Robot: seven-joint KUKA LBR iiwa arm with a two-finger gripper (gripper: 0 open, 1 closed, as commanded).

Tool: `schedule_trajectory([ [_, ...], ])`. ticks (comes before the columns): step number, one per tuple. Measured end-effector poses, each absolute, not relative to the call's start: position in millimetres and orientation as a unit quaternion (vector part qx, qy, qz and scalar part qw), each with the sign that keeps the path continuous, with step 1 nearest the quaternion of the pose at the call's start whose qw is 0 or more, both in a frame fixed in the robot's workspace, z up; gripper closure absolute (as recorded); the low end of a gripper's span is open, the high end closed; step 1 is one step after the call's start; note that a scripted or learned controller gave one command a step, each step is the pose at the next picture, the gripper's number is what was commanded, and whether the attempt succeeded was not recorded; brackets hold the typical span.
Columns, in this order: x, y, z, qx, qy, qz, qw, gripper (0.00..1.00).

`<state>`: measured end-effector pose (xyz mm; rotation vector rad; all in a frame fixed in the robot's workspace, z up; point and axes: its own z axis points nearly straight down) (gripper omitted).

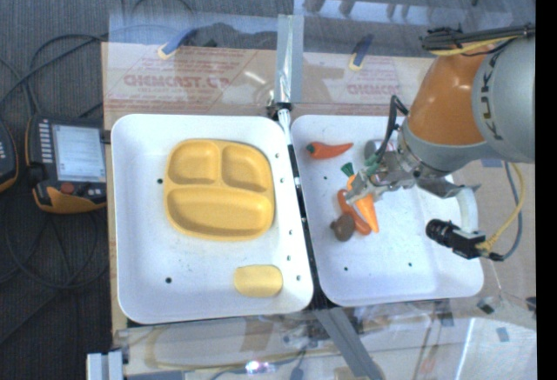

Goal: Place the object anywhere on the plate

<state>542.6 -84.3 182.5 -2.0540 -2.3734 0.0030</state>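
Claw (364, 181): low in the right bin (418, 274), over a carrot (365, 211); how far open, I cannot tell.
Object: carrot beside a brown piece (342, 229), apparently not lifted.
Plate (220, 189): yellow, left bin.
Tip: grip the carrot alone, then lift well above the divider.

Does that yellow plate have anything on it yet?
No. The plate sits bare in the left bin, all three sections showing plain yellow.
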Motion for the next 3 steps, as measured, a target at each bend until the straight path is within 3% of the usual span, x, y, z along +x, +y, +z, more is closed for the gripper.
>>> schedule_trajectory([
  [1,571.6,-21.6,182.2,-0.685,-0.728,0.0014,0.001,1.0],
  [2,566.6,51.8,188.0,-0.62,-0.785,0.0012,0.001,1.0],
  [3,566.6,51.8,187.9,-0.62,-0.785,0.0011,0.001,0.0],
])
